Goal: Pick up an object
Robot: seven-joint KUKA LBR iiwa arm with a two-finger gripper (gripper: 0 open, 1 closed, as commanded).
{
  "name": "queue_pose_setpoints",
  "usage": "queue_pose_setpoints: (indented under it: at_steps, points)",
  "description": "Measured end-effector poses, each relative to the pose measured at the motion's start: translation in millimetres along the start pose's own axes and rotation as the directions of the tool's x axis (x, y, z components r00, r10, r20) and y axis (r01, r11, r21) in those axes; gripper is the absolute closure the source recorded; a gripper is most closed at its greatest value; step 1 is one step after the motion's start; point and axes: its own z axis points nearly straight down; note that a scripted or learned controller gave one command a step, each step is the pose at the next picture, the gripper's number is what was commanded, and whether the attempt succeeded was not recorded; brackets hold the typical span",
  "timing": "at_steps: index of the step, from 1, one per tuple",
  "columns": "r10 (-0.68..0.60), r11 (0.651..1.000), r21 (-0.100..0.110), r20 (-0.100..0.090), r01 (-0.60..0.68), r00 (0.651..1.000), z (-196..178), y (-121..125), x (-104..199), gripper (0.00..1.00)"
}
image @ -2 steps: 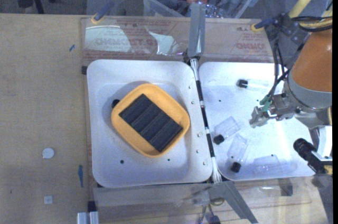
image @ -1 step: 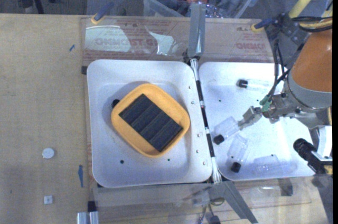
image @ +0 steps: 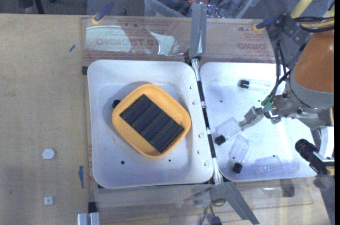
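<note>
Bins side by side fill your overhead camera view: the left bin [image: 101,165] carries a yellow-orange tray with a dark slatted insert [image: 151,121], lying diagonally, while the right bin [image: 265,72] holds several clear plastic vials with dark caps. The arm [image: 314,67] reaches in from the right, and its gripper [image: 254,115] hangs low over the middle of the right bin, pointing down and toward the left; you cannot tell from this angle whether the claw is spread or pinched, and nothing can be seen clamped in it. Just beyond the claw's tip, toward the divider, lies the nearest vial [image: 225,130], its dark cap at the end closest to the bins' shared wall and its long axis running roughly in line with the gripper's reach. A second vial [image: 238,153] sits a little nearer the front edge, a third [image: 253,83] lies near the back of the bin, and a fourth [image: 268,166] rests faintly along the front. By this picture the pick looks not yet made, and the coming move likely turns on that first vial lying slightly ahead and left of the claw, end-on rather than crosswise.
</note>
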Motion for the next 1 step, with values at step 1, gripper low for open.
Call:
queue_pose_setpoints:
  at_steps: [1]
  points:
    - [0.0,1.0,0.0,0.0,0.0,1.0,0.0,0.0,0.0,0.0]
